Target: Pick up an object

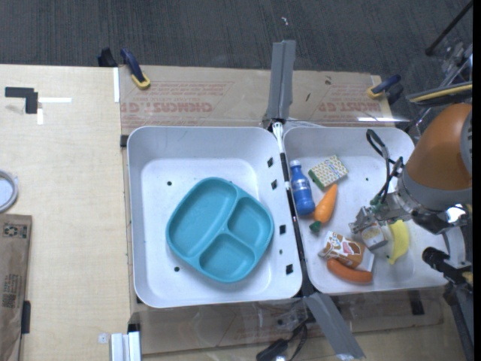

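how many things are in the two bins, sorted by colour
Blue: 2, the divided plate in the left bin and the bottle in the right bin
Orange: 2, the carrot and the sausage
Yellow: 1, the banana
Green and white: 1, the checked packet
White and brown: 1, the small carton
Total: 7

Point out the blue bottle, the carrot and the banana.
blue bottle [302, 192]: camera view, middle of its body.
carrot [325, 204]: camera view, middle of its orange length.
banana [399, 241]: camera view, middle of its yellow curve.
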Available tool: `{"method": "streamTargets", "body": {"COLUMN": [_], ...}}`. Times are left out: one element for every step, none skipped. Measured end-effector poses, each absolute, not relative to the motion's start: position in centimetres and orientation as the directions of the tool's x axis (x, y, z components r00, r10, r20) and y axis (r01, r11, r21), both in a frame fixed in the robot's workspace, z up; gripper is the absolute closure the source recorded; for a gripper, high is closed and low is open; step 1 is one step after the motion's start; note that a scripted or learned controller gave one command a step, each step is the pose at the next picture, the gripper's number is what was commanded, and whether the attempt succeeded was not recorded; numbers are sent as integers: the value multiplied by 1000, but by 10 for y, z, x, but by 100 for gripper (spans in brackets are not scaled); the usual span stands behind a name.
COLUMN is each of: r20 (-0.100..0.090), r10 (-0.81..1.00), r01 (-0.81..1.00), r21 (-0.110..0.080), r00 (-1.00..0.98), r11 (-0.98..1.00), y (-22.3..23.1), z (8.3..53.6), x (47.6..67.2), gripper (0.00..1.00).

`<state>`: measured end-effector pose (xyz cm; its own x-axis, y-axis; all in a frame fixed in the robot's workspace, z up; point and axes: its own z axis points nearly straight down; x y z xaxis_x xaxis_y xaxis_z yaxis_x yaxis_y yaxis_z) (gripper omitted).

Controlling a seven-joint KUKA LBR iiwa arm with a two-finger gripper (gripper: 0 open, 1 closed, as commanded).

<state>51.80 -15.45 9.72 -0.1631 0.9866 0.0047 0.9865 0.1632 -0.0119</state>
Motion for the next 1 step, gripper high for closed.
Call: {"method": "streamTargets", "body": {"r20": [-2], "r10": [999], "r01": [999], "r21": [-7], "r00": [35], "r11": [-35], "y": [-109], "z": [237], "x": [522], "gripper": [100]}}
